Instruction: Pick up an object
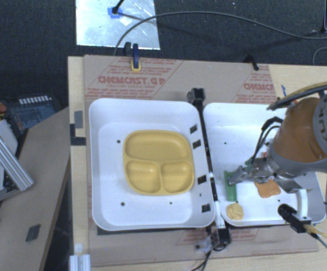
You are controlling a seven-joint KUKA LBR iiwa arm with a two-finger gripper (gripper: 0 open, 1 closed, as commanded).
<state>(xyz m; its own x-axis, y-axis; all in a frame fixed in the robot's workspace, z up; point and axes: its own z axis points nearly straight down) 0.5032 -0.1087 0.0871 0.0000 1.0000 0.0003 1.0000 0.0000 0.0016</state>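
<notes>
Arm: the grey arm with the orange band [304, 137] is reaching into the right white bin [231, 123].
Tray: a smooth yellow moulded plastic divided tray [157, 161] is lying in the left white bin [104, 151].
Gripper: the gripper [248, 174] is hovering by a flat green strip [230, 186]; its state cannot be told.
Targets: an orange piece [268, 189] and a rounded yellow lump [234, 210] are lying nearby.
Risk: the low strip against the bin wall is likely slipping the grasp.

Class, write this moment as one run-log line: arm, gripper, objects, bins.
arm: over right bin | gripper: low beside green piece | orange piece, yellow lump: loose | left bin: yellow tray
</notes>
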